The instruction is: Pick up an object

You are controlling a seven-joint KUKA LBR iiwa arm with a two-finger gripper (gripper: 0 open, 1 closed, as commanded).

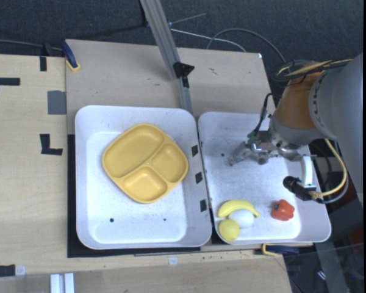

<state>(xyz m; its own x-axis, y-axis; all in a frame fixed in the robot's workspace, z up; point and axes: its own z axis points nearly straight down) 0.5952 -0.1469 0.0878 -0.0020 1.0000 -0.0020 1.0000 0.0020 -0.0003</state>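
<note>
Here, banana [237, 209] lies below claw [239, 156].

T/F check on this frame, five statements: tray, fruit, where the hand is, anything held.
1. The yellow divided tray lies in the left bin. True.
2. The banana sits in the left bin. False: it is in the right bin, near that bin's front left corner.
3. The hand is over the right bin. True.
4. The hand has the red pepper between its fingers. False: the pepper lies on the bin floor, apart from the hand, and nothing shows between the fingers.
5. A yellow lemon lies right beside the banana, with a white round item next to them. True.
</note>
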